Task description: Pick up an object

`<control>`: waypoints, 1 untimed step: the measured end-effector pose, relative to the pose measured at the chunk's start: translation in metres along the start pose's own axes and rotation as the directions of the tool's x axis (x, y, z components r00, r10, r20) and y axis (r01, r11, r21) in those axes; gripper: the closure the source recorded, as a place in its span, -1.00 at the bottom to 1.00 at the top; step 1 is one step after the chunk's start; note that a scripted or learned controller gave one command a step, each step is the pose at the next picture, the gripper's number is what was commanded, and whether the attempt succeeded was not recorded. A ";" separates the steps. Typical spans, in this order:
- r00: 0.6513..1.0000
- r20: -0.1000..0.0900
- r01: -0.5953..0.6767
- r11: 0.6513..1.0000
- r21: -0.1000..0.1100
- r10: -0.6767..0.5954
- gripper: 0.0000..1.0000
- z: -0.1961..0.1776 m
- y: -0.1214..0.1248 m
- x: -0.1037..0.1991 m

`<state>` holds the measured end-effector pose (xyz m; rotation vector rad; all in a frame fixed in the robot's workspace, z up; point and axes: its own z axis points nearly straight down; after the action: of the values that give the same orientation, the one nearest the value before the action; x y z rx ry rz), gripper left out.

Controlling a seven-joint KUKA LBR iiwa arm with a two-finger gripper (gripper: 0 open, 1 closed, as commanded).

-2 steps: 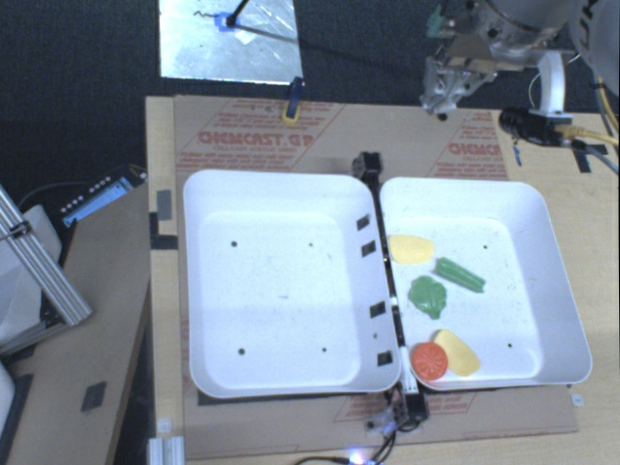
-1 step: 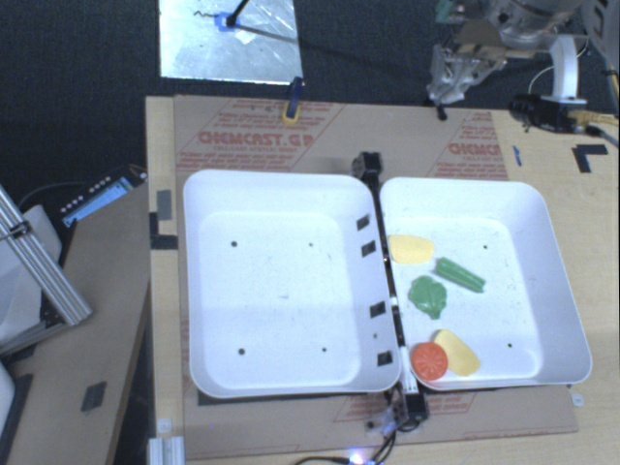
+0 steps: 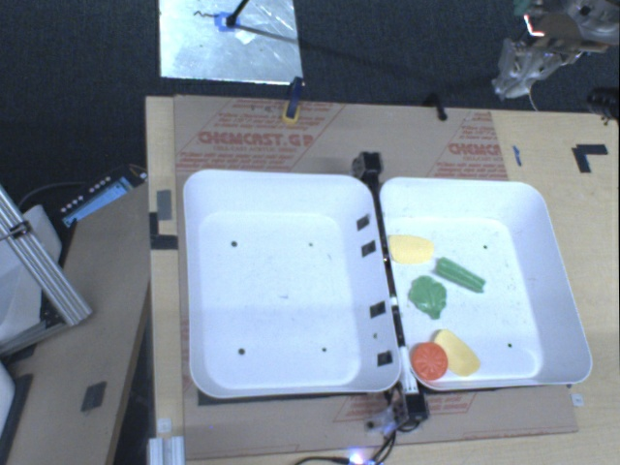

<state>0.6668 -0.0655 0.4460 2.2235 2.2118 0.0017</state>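
Observation:
The right bin (image 3: pixel 542 260) holds several toy foods. A pale yellow piece (image 3: pixel 411 250) lies near its left wall, with a long green vegetable (image 3: pixel 459 274) just to its right. Below them sits a leafy green piece (image 3: pixel 428 295). In the front left corner a red tomato (image 3: pixel 429 360) touches a yellow piece (image 3: pixel 457 352). My gripper (image 3: pixel 518 71) hangs at the top right of the view, high above and behind the right bin, far from all the objects. Nothing shows between its fingers.
The left bin (image 3: pixel 208 260) adjoins the right one along a black-clipped divider (image 3: pixel 383 269). A shiny metal sheet (image 3: pixel 228 25) lies at the back. A metal rail (image 3: pixel 39 269) and a small device (image 3: pixel 97 198) stand at the left.

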 end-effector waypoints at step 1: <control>1.000 -0.002 0.006 1.000 -0.001 -0.006 1.00 -0.027 -0.007 -0.008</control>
<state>0.6595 -0.0730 0.4734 2.2177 2.2192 0.0048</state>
